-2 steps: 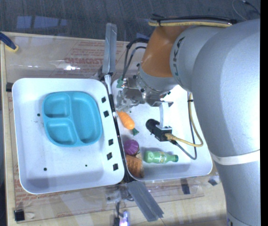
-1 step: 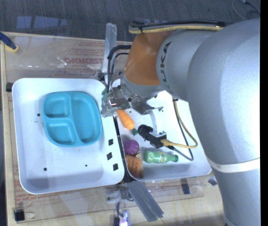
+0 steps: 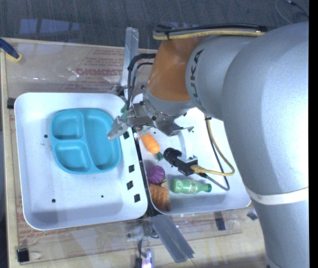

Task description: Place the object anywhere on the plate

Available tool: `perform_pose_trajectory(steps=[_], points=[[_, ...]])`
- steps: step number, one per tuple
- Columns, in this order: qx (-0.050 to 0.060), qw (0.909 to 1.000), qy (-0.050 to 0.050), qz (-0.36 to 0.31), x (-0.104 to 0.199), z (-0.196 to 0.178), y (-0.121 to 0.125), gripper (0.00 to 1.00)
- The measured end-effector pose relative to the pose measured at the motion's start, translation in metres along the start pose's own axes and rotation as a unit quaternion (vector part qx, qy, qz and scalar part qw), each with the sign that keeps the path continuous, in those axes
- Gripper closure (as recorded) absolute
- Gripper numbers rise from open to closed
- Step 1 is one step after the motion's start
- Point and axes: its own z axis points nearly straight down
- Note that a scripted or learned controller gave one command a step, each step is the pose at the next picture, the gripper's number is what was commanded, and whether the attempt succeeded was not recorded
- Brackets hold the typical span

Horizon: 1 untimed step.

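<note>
My claw [image 3: 117,129] hangs just over the edge of the blue plate [image 3: 70,128], on the side nearest my big grey arm [image 3: 259,82]. I cannot tell if my claw is wide or narrow, because it looks small and dark from up here.

The plate has three parts and sits in a white bin [image 3: 42,205]. It lies flat in the middle of that bin.

The toys are all past that same edge of the plate, over the wall, in the other white bin [image 3: 223,204]. The orange carrot [image 3: 150,144] is the toy closest to the plate, just beside my claw but not touching it. A purple toy [image 3: 155,175] is a bit further from the plate than the carrot. A brown toy [image 3: 160,195] sits right next to the purple one. A green bottle [image 3: 188,186] lies on its side, the furthest toy from the plate. I cannot tell which toy is the one to move.
</note>
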Motion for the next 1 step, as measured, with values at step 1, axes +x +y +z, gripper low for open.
perform_pose_trajectory(steps=[1], points=[[0.003, 1.0, 0.0, -0.002, -0.0001, -0.0073, 0.001, 1.0]])
